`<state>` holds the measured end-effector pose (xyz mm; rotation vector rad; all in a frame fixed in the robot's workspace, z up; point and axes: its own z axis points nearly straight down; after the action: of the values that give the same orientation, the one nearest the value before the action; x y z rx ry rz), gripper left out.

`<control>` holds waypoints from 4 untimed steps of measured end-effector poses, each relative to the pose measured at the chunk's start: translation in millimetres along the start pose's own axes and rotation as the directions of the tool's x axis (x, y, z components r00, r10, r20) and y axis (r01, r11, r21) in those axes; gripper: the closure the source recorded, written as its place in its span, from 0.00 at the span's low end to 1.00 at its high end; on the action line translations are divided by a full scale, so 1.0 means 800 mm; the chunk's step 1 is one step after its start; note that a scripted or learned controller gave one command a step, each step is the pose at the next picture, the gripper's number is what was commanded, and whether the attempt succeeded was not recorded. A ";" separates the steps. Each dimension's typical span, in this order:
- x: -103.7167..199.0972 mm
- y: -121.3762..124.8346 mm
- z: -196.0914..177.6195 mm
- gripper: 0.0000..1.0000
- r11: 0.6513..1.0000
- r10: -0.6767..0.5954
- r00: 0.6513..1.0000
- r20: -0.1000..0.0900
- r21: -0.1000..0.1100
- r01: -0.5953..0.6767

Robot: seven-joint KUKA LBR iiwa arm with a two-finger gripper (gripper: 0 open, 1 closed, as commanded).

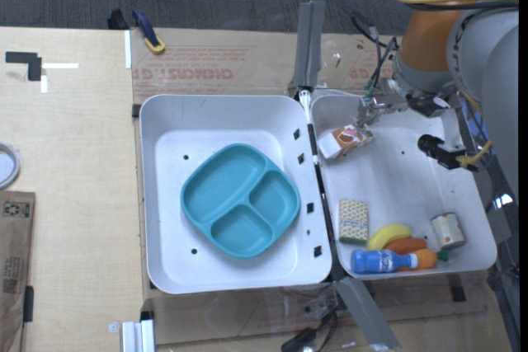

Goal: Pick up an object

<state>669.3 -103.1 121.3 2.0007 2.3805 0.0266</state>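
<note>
Nearest the camera, the blue bottle (pixel 381 261) lies against the right bin's front wall (pixel 412 272); likely light, rigid, slippery; grasp mid-body. End effector (pixel 369 113) state: cannot tell.

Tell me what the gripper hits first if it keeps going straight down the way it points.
Most likely the small carton lying in the right bin, just below the gripper. Depth is unclear from this slanted view, so it could miss and meet the bin floor.
</note>
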 end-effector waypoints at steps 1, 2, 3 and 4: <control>0.000 -0.001 0.001 0.00 1.000 0.001 1.000 -0.001 0.002 -0.001; 0.003 -0.025 0.015 0.00 1.000 -0.018 1.000 -0.006 -0.001 0.018; 0.010 -0.062 0.015 0.00 0.989 -0.148 0.989 -0.004 -0.002 0.148; 0.010 -0.058 -0.002 1.00 0.989 -0.145 0.989 -0.006 -0.008 0.145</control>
<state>622.3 -103.3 121.0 1.8219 2.5184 0.0388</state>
